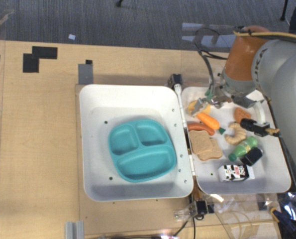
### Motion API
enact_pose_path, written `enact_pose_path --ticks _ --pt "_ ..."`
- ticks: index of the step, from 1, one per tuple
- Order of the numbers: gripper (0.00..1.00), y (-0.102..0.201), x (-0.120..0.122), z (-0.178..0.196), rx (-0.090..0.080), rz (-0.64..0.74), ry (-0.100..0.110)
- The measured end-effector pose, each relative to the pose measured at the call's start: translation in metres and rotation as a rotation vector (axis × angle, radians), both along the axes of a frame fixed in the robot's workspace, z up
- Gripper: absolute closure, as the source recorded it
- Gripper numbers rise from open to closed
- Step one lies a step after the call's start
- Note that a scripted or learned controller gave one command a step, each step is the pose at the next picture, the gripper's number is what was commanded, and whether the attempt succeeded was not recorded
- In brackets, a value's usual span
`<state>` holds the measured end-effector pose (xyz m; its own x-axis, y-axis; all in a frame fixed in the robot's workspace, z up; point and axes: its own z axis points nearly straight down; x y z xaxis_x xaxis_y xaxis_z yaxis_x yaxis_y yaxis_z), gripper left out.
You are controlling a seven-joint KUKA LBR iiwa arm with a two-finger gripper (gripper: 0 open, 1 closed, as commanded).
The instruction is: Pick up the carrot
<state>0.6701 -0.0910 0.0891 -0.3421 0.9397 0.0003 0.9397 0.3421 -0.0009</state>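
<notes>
Two white bins (88,133), one teal tray (143,151), one carrot (208,120)

A teal divided plate (142,150) lies in the left bin (90,148). The right bin (267,183) holds a bread slice (205,146), a sausage (197,127), a green bottle (243,148) and a black-and-white box (235,172).

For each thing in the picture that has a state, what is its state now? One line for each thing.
carrot: lying in the right bin, not lifted
gripper: low over the right bin, just above the carrot
teal tray: flat in the left bin, compartments bare
bread slice: lying flat in the right bin
green bottle: lying on its side
</notes>
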Motion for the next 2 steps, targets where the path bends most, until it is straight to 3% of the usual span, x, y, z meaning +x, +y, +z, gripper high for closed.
enact_pose_path --ticks 1,2 --pt "1.00 0.000 0.004 0.015 -0.005 0.008 -0.013" --pt "1.00 0.084 0.003 0.104 0.003 0.045 -0.021"
